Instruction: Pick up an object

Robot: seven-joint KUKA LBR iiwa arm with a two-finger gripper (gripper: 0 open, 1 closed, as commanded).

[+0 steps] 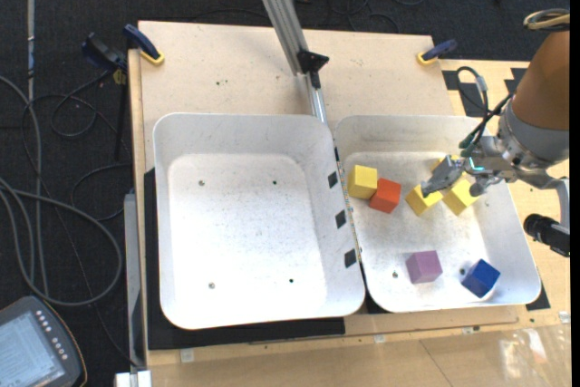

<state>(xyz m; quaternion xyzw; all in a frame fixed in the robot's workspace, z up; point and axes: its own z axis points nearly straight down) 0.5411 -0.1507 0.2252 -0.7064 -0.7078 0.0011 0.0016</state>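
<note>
Six small blocks sit in the right bin [507, 222]; the gripper [450, 175] hangs over two yellow ones [422, 198], its state I cannot tell. They look light, rigid and smooth, best pinched across opposite flat faces.

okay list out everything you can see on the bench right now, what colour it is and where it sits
white bins: 2, white, side by side on the bench; left bin, right bin
yellow blocks: 3, yellow, right bin; one touching the orange block, two beside the gripper
orange block: 1, orange, right bin, upper left
purple block: 1, purple, right bin, near front
blue block: 1, blue, right bin, front right
clamps: 2, blue and yellow, bench's far corners
gripper: 1, dark, over the right bin among the yellow blocks
arm: 1, grey with orange band, from the right
</note>
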